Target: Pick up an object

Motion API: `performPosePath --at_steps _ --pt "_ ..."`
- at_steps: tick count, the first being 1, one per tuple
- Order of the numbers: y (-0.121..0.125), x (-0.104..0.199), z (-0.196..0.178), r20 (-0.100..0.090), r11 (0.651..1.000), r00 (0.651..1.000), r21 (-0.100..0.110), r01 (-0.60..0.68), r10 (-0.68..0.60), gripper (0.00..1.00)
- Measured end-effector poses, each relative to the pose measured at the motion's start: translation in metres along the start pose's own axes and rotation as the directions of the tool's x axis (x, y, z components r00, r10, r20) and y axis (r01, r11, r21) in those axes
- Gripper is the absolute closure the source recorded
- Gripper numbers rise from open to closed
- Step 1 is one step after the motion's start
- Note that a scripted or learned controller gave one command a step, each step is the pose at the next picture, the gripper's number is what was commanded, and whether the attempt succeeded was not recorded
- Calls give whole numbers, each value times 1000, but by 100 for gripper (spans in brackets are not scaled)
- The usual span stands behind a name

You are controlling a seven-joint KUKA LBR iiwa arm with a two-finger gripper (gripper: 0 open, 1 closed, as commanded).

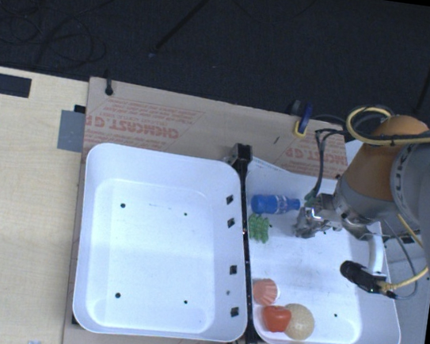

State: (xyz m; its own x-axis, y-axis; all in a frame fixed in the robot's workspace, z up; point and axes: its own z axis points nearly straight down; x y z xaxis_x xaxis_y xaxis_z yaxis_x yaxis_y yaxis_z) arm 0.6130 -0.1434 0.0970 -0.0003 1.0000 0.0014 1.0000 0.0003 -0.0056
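Observation:
The right bin (pixel 373 333) holds a blue bottle (pixel 274 204) lying near its back left corner. A small green leafy object (pixel 258 229) sits just below the bottle. At the front of this bin lie a pale orange round piece (pixel 264 290), a red piece (pixel 276 318) and a cream ball (pixel 299 321), close together. My gripper (pixel 306 226) hangs low over the back of the right bin, just right of the blue bottle's cap end. I see nothing between its fingers.
The left bin (pixel 108 191) stands beside the right one, a black clip strip (pixel 239 235) between them. A black handle-like part (pixel 366 277) of the arm sticks out over the right bin. Cardboard (pixel 151 118) lies under both bins.

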Motion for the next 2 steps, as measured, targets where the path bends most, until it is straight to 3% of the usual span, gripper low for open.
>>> performPosePath --at_steps 1,2 --pt "32 -6 -3 2 1000 1000 -6 3 -3 100" --pt "31 -74 -35 5 1000 1000 -7 -3 3 100"
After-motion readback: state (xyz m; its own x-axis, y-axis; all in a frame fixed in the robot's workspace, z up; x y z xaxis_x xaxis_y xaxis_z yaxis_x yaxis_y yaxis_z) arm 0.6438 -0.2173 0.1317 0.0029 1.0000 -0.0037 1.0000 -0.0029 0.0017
